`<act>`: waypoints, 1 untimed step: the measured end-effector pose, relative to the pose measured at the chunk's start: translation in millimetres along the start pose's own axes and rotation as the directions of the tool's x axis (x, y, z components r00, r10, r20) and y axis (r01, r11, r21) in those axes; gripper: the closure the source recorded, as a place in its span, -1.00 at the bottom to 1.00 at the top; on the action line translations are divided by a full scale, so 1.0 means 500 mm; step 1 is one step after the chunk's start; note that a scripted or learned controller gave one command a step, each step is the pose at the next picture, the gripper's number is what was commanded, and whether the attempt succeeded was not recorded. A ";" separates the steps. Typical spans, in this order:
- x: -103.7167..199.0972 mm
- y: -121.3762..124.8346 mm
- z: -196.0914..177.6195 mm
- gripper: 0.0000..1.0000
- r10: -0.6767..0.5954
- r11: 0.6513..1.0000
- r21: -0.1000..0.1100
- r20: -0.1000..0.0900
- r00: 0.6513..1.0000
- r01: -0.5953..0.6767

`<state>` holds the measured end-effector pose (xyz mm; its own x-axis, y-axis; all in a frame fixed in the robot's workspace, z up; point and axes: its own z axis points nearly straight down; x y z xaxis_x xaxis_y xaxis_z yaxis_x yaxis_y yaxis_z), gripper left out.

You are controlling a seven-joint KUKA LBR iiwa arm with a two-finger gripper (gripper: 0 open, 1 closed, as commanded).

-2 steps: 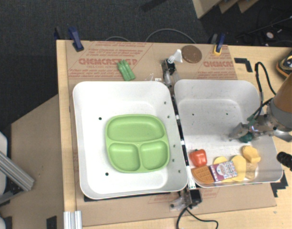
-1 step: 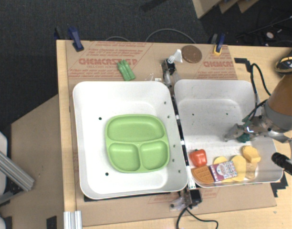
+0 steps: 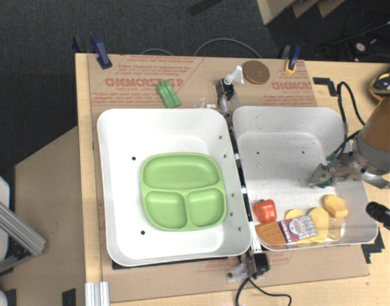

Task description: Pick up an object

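Observation:
The right bin point(image 3: 278, 139) holds a cluster of small things along its front edge. From left to right these are a red pepper-like toy point(image 3: 265, 210), an orange cracker-like piece point(image 3: 269, 234), a pink and purple snack packet point(image 3: 300, 227) and yellow pieces point(image 3: 334, 204). My gripper point(image 3: 322, 176) comes in from the right, low over the bin floor at its right side. It sits just above and behind the yellow pieces, apart from them. Nothing shows held in it.
A green divided plate point(image 3: 182, 190) lies in the left bin point(image 3: 118, 139). On the bench behind the bins are a green peg point(image 3: 168, 95), a brown disc point(image 3: 255, 72) and blue clamps point(image 3: 102, 51). Black cables run by the right bin's far right corner point(image 3: 345, 101).

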<state>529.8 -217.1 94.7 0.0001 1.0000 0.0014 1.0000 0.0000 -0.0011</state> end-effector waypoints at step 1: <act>0.157 0.102 -0.107 1.00 -0.008 1.000 -0.009 0.002 1.000 0.008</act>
<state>580.8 -138.9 148.1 -0.0080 1.0000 -0.0005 0.9999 0.0080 0.0074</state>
